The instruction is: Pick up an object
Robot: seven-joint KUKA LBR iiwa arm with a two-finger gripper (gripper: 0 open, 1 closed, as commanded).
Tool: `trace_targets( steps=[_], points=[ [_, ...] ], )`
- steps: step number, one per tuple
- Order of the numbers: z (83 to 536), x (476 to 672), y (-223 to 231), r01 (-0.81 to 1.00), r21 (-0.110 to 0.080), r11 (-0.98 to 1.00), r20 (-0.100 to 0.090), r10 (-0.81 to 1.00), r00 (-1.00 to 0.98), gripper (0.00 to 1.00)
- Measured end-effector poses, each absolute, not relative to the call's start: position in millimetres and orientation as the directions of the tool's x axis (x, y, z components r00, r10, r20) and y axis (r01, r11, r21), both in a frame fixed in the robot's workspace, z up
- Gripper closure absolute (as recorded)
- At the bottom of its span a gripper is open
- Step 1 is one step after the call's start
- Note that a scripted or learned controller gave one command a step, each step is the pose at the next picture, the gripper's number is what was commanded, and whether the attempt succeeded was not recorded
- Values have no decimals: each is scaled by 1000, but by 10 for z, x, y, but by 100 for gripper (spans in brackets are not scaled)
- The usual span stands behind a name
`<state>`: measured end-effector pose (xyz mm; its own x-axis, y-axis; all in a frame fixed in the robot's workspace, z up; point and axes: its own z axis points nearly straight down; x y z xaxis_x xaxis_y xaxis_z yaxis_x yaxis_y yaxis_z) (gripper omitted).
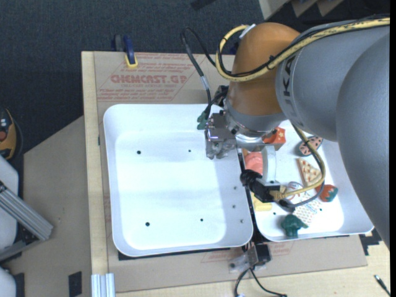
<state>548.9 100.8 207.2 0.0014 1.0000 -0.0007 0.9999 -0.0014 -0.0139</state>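
My gripper [216,142] hangs over the upper right edge of the left bin [124,166], close to the divider between the bins. The big grey arm with its orange band covers much of the right bin [356,224]. Small items lie in the right bin: a pink-red piece [254,162] just right of the gripper, an orange piece [276,137], a pizza-slice toy [308,172], a red and green fruit [328,193] and a green toy [292,225]. I see nothing held in the gripper.
A yellow scrap [262,206] and a speckled card [308,212] lie near the right bin's front. Black cables loop from the wrist over the divider. A brown board [148,76] lies behind the bins, with a blue clamp [129,49] at its far edge.
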Motion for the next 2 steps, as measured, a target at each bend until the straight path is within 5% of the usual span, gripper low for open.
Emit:
trace_targets(
  steps=[1,2],
  points=[
    [3381,6241,1289,1000,17,4,2,1000,-4,100],
    [2597,5914,1763,1000,-9,5,0,1000,-5,100]
  ],
)
